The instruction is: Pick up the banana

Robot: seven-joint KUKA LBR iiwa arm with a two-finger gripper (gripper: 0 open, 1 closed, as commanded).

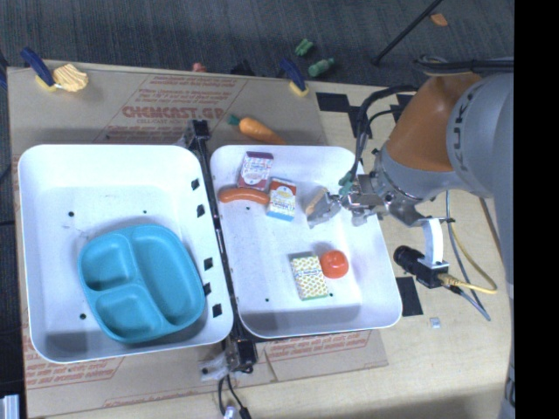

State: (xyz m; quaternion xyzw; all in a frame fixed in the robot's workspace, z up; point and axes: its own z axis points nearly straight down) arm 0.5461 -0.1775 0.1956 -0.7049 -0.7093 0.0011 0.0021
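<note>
Cardboard [157, 103] printed with red lettering covers the table [476, 347] under both bins. At its far left back corner, beside a blue clamp [35, 64], lies a pale yellow lump [72, 78]. It is the only banana-coloured thing in view and probably the banana, though it is too small to be sure. It sits outside both bins and well apart from the arm.

The left bin [52, 173] holds a blue divided tray [140, 282], set toward the near side and turned at an angle.

A carrot [258, 129] rests on the cardboard just behind the back rim of the right bin [376, 308], and a second blue clamp [293, 73] sits near the cardboard's back edge.

In the back half of the right bin are a red and white packet [255, 170], an orange-brown sausage [244, 195] just in front of it, and a small orange and white carton [282, 198] touching the sausage's right end. Nearer the front lie a yellow patterned box [309, 277] and, touching its right back corner, a red tomato-like ball [334, 264].

The tool [320, 206] hangs low over the right bin, just right of the carton and behind the ball. Whether it is spread or pressed together cannot be told, and nothing can be made out in its grip. The grey arm [489, 138] with its orange band reaches in over the bin's right rim.
</note>
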